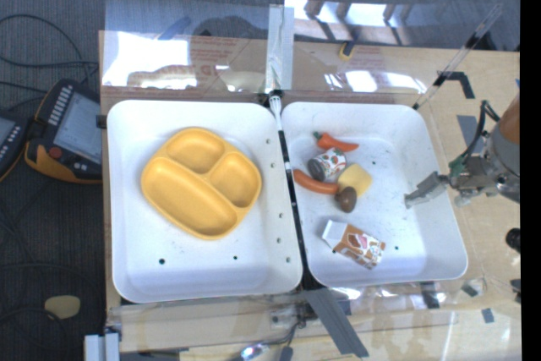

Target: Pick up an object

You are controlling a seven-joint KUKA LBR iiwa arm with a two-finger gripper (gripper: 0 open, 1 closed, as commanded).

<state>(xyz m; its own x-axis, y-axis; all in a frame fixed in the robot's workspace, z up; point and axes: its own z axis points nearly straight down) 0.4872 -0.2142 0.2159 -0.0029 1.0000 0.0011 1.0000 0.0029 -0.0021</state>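
1. Gripper (423, 191) hanging over the right bin's (439, 254) right edge; whether apart or together, cannot tell from up here.
2. Nothing between gripper and cluster but bare white floor.
3. Well to its left, mid-bin: yellow block (356, 177), touching a brown oval piece (347, 199) just below.
4. Beside those, small printed can (330, 163) and an orange sausage-shaped toy (314, 183) near the left wall.
5. Carrot (336, 143) lying toward the far edge.
6. Snack packet (357, 247) flat toward the near edge.
7. Over in the left bin (135, 275), yellow divided plate (201, 182), centred.
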